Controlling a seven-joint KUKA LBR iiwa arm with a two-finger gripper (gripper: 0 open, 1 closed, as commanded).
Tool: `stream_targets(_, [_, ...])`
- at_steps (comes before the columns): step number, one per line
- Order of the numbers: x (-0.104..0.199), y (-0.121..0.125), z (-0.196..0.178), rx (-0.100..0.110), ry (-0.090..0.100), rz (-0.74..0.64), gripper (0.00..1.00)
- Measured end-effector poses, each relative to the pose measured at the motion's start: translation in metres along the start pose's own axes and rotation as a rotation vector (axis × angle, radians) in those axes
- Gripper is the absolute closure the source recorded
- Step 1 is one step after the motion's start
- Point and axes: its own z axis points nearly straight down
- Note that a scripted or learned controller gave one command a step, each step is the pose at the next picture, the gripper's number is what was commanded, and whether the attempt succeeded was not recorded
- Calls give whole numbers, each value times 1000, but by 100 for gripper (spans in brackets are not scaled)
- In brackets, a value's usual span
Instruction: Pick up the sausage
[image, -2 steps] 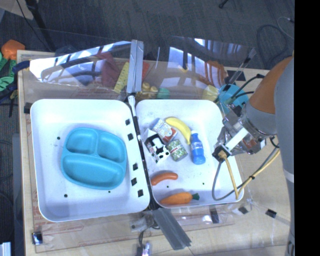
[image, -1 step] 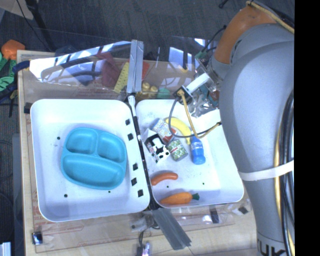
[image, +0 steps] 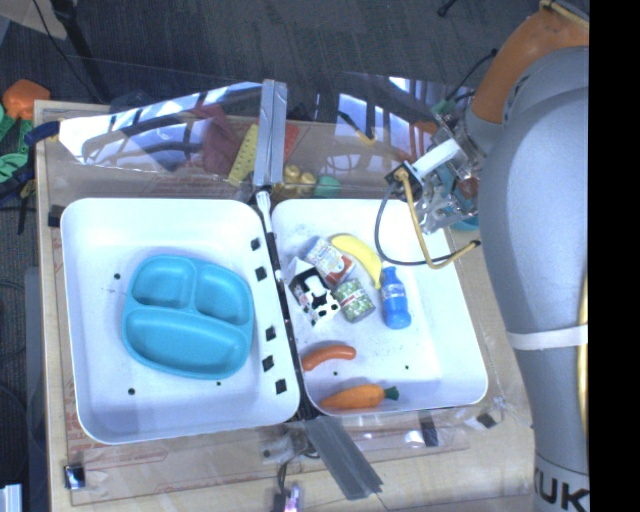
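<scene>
The sausage, reddish-orange and short, lies flat on the floor of the right bin, near the bin's left wall toward the front. My gripper hangs over the far right corner of that bin, well up and to the right of the sausage and apart from it. A yellow cable loops down from the wrist beside it. The grey arm fills the right side of the view.
An orange carrot lies just in front of the sausage. Behind it cluster a cow-patterned box, a green can, a blue bottle and a banana. The left bin holds a blue divided plate.
</scene>
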Motion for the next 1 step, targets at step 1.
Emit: stream_targets(1, [1,0,153,0,4,120,100])
